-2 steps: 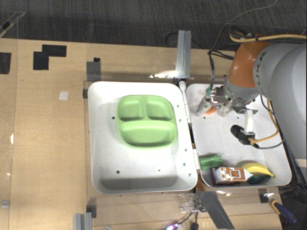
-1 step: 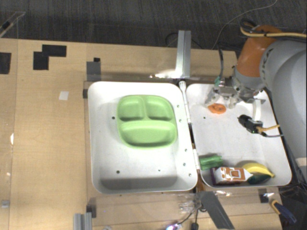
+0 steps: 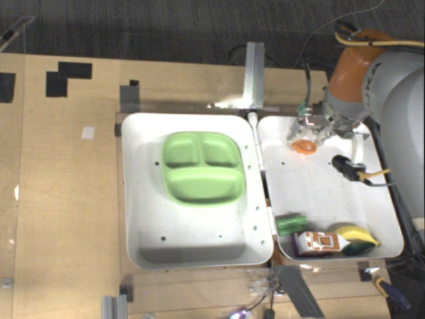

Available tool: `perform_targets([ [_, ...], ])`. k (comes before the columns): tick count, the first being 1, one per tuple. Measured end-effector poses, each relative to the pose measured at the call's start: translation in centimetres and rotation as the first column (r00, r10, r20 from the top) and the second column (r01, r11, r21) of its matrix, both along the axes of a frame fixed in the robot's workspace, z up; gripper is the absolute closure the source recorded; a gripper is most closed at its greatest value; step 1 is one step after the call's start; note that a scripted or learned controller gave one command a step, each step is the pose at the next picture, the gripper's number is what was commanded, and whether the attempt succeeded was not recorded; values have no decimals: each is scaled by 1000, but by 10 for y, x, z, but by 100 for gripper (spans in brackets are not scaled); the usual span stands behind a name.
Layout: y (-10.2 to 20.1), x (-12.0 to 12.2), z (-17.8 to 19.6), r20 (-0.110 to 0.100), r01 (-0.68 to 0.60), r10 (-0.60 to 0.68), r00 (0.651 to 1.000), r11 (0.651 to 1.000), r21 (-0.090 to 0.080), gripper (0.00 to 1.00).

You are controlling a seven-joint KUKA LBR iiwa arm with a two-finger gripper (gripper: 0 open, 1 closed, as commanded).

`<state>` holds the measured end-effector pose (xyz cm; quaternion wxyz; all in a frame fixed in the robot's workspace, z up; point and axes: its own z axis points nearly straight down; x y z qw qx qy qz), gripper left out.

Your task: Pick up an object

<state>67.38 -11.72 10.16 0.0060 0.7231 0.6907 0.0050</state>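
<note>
My gripper [image 3: 307, 130] hangs low over the far left corner of the right bin [image 3: 332, 198], reaching in from the right. A small orange round object [image 3: 305, 147] lies on the bin floor directly below and touching or almost touching the gripper's tip. Along the right bin's front wall lie a green cylinder-like item [image 3: 291, 224], a brown and white carton [image 3: 319, 243] and a yellow banana [image 3: 355, 234] resting on something dark green [image 3: 360, 247]. A green divided plate [image 3: 202, 167] sits in the middle of the left bin [image 3: 143, 238].
A black and yellow cable end [image 3: 348, 167] droops from the arm into the right bin. A metal post [image 3: 255, 78] stands behind the divider between the bins. The grey arm with its orange band [image 3: 352, 72] covers the bin's far right corner.
</note>
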Motion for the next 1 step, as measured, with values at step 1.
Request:
perform_targets([
  [1,72,-79,85,-10,-59,59,998,998,2,100],
])
